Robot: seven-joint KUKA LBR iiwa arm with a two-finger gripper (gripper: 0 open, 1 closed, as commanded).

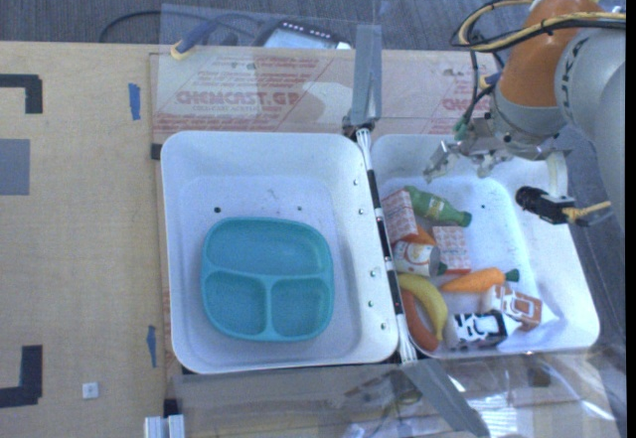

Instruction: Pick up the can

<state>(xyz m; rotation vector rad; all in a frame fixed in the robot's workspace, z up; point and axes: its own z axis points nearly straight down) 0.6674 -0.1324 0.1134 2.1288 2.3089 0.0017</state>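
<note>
Grey carpet runs behind the worktop [79, 227], a tan board with black corner marks and blue tape tabs. Clear sheet printed in red lies at the back edge.

Left bin [189, 178]: holds one teal divided plate [266, 279], three compartments, lying flat toward the front.

Right bin [556, 257]: cluttered. The can [400, 216], red-and-white label, lies on its side near the left wall, just behind the middle. Green bottle [437, 208] lies tilted just beside it to the right, touching or nearly so. In front of the can: a small white-and-orange container [415, 252], then a pink patterned packet [452, 247]. Banana [425, 295] curves along the left front corner; carrot [475, 279] lies to its right. Black-and-white carton [479, 327] and an orange-and-white box [522, 307] sit at the front edge.

Arm enters from the right, orange band uppermost. Gripper [465, 156] hangs over the back of the right bin, behind the bottle and apart from the can. Fingers appear spread, with nothing between them. Black cable connector [537, 200] hangs over the right side of the bin.
</note>
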